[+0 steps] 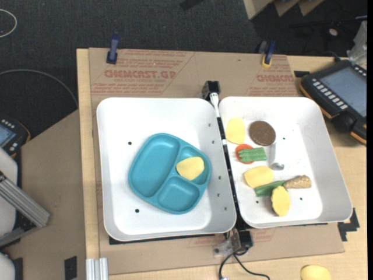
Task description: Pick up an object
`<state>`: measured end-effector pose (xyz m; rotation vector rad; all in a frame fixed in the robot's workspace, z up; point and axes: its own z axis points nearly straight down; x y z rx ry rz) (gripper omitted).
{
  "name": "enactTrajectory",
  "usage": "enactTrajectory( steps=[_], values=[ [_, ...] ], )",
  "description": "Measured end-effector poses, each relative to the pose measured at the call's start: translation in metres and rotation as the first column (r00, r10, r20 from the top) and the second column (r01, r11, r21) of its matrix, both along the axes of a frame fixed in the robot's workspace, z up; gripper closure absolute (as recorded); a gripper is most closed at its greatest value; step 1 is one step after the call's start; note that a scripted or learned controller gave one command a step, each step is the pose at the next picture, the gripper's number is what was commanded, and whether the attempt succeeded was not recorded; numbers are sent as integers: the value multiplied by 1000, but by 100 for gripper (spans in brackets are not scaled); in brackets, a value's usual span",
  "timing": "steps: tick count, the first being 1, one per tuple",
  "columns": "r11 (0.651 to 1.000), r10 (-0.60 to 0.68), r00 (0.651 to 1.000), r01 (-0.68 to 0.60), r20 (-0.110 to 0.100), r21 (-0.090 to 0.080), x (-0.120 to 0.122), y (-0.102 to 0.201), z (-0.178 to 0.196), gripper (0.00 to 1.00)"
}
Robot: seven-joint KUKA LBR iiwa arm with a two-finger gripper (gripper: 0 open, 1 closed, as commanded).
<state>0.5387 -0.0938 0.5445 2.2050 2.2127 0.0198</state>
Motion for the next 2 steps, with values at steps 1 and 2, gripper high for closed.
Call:
enactTrajectory(
  steps=[1, 2],
  values=[
    [1000, 0, 999, 0, -39, 6, -12, 71, -240, 100],
    [1000, -5, 999, 5, -36, 5, -50, 69, -336, 100]
  ],
)
